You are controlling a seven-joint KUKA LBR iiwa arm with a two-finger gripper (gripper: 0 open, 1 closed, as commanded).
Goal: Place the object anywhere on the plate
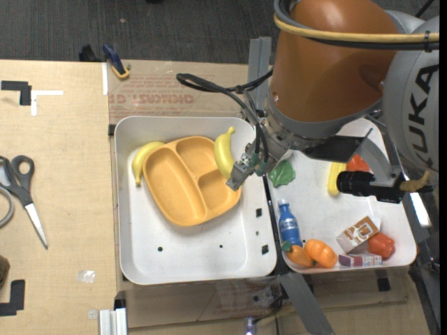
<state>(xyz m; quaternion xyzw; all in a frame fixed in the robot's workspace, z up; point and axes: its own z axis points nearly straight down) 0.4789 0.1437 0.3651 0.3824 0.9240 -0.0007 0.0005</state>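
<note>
A small banana [224,152] lies along the plate's [183,187] right rim, its long axis running toward the left bin's [140,257] far edge. The gripper [237,176] hovers beside its near end; its state can't be made out.

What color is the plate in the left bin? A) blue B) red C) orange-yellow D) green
C: the plate in the left bin is orange-yellow with three sections, and a yellow banana lies along its upper right rim.
</note>
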